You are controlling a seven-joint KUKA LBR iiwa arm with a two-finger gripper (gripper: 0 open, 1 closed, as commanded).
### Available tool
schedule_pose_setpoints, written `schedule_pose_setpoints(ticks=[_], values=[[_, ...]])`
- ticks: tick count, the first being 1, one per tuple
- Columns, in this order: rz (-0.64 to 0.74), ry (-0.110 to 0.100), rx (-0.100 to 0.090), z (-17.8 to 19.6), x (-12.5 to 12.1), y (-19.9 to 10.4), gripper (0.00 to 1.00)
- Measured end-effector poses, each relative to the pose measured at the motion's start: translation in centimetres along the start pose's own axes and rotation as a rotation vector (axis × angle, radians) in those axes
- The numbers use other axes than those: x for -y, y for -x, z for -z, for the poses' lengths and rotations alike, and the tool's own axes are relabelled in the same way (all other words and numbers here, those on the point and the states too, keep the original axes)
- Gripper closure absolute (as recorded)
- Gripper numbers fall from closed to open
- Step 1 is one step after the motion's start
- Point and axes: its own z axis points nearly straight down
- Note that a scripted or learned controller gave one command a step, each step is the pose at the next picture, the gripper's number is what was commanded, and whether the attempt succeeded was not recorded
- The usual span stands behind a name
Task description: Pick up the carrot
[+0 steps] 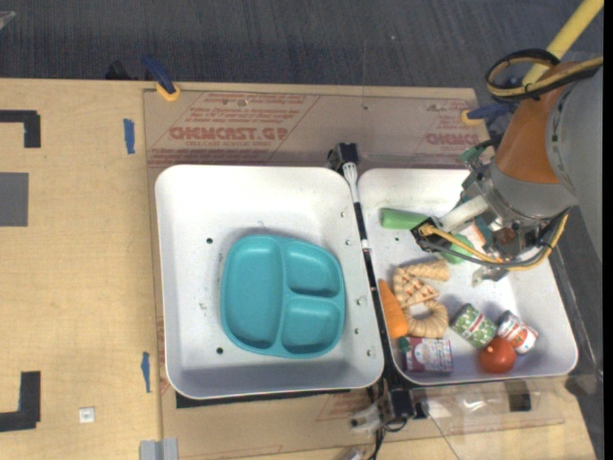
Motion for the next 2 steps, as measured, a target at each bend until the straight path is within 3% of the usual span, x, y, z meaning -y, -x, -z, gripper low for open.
schedule_pose_setpoints(ticks=[1, 2], values=[[0.179, -0.001, 0.001, 0.5, 8.2, 1.3, 0.0], [0.357, -0.001, 0.002, -0.1, 11.5, 3.7, 0.0]])
